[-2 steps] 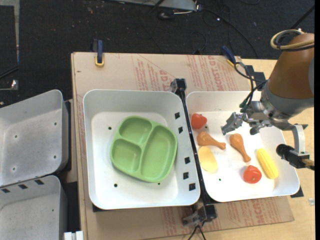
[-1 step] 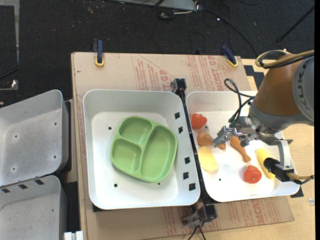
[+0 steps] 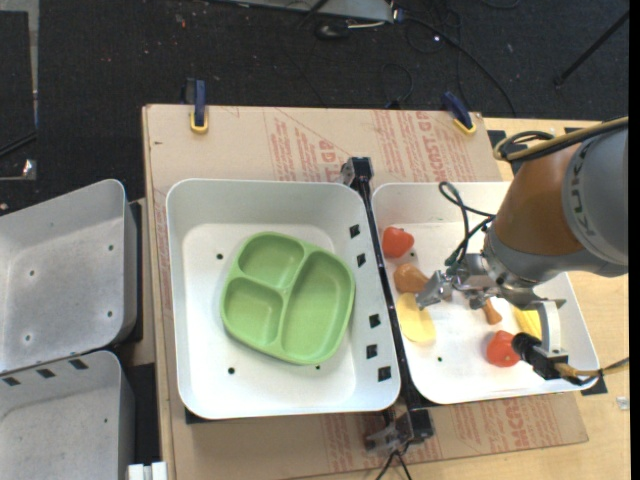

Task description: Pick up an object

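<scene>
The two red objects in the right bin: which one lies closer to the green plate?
The red object at the bin's far-left part, beside the divider; the other red one lies near the front right.

A brown board bench (image 3: 270,138) is carrying two shallow white bins side by side. The left bin (image 3: 190,298) is sitting toward nine o'clock, the right bin (image 3: 420,203) toward three o'clock, their inner walls touching. Two clamps (image 3: 199,106) are gripping the twelve o'clock edge.
</scene>
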You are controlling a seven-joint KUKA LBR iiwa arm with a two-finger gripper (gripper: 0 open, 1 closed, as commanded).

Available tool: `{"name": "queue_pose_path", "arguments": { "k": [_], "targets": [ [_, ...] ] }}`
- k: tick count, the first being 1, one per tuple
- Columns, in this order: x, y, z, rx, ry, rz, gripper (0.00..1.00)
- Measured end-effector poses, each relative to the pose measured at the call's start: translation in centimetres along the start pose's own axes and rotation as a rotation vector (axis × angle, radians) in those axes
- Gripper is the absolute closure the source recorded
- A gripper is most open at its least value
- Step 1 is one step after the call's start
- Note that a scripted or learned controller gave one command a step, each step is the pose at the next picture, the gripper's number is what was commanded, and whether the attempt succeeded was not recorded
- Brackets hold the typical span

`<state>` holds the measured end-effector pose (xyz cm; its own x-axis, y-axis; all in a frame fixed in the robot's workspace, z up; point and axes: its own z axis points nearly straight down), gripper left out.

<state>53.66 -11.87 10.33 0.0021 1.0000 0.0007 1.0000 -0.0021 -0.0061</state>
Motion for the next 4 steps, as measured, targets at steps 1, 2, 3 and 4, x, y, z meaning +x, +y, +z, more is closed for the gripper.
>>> {"name": "queue_pose_path", "arguments": {
  "k": [1,2,3,4],
  "targets": [
    [0.0,0.0,1.2,-0.005,0.000,-0.001,0.00],
    [0.0,0.0,0.1,-0.007,-0.001,0.001,1.00],
    [0.0,0.1,-6.3,-0.012,-0.002,-0.004,1.00],
    [-0.1,1.1,-11.0,-0.012,-0.002,-0.005,1.00]
  ]
}}
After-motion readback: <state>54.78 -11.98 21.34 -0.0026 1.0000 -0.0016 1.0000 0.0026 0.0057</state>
